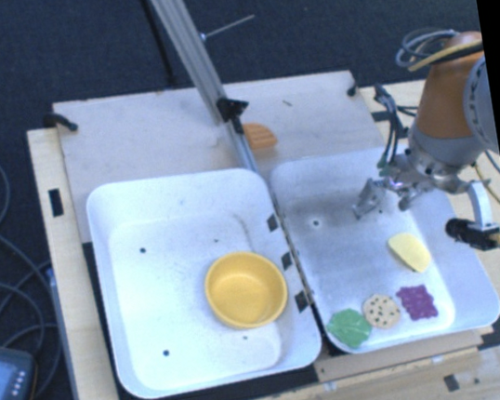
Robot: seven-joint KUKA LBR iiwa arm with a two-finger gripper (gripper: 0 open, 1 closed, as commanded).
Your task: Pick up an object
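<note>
Dark floor all around, cables trailing at nine o'clock, and in the middle a pale wooden surface [68, 270] carrying two shallow white bins side by side. The left bin [131, 222] holds a yellow bowl [245, 288], sitting upright toward its five o'clock corner. Over to the right bin [324, 192], where the small pieces are: a yellow wedge [411, 252] lies at about three o'clock in the bin, and along the six o'clock rim runs a row of three, a green round piece [349, 327], a speckled cookie [381, 311] touching it, and a purple piece [418, 301] just beside that. An orange object [260, 136] rests on the board beyond the bins at twelve o'clock, next to a slanting metal rail [192, 53]. The arm [450, 111] comes in from three o'clock, orange band showing, and its tool [383, 198] hangs over the right bin's upper half, at about eleven o'clock from the yellow wedge and apart from it. The fingers are spread, released, nothing between them.
</note>
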